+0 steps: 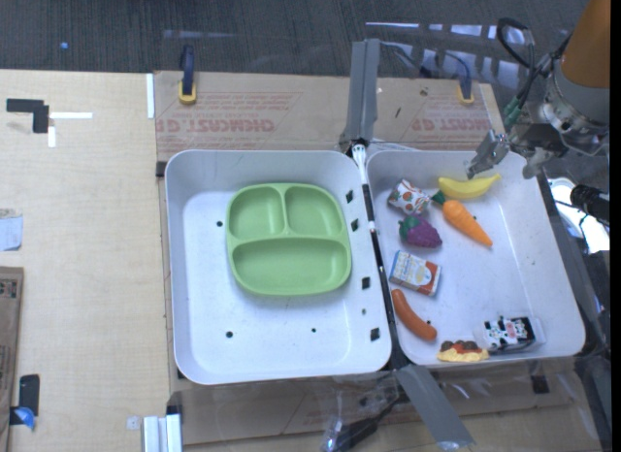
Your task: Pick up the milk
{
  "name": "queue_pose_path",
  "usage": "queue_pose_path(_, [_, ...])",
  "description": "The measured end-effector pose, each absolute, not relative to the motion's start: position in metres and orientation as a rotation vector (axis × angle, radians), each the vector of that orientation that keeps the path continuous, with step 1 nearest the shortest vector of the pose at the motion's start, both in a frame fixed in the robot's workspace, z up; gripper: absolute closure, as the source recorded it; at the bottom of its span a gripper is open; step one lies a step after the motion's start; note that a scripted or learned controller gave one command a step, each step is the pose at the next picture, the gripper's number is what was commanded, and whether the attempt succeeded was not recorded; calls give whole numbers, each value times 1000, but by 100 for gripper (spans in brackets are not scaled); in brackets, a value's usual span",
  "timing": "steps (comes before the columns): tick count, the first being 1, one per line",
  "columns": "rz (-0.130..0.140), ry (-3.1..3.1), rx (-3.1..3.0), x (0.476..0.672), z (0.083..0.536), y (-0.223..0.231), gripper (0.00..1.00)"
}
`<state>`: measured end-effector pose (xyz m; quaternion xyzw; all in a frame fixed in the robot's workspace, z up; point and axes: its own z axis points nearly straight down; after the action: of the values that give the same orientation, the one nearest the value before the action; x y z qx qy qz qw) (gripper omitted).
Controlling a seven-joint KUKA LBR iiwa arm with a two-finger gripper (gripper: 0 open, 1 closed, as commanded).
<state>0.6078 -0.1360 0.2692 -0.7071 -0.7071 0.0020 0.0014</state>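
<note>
- The milk (509,334) lies on its side near the front right corner of the right bin (543,246), a small white carton with black cow patches, well apart from the gripper.
- You see the gripper (484,161) at that bin's far edge, just above the banana (470,185); whether its tips are spread or pressed together you cannot tell at this size, and nothing shows between them.
- Around the banana sit a carrot (468,223), a purple bunch of grapes (422,234) and a small patterned carton (408,196).
- Nearer you lie an orange juice box (415,272), a sausage (413,315) and a slice of pizza (462,350), the last touching or just beside the milk.
- The left bin (194,275) holds a green divided plate (289,239).
- Both bins rest on a brown cardboard sheet (262,111) clamped at its far edge, over a pale wooden bench (78,246).
- Beyond the bench you see dark grey carpet (272,4).
</note>
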Motion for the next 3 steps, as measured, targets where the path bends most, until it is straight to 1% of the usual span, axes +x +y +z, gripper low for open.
queue_pose_path(1, [6, -2412, -2008, 582, 189, -55, 0])
queue_pose_path(2, [4, -2440, -1976, 622, 190, -41, 0])
queue_pose_path(3, [6, -2191, -2250, 647, 189, -64, 0])
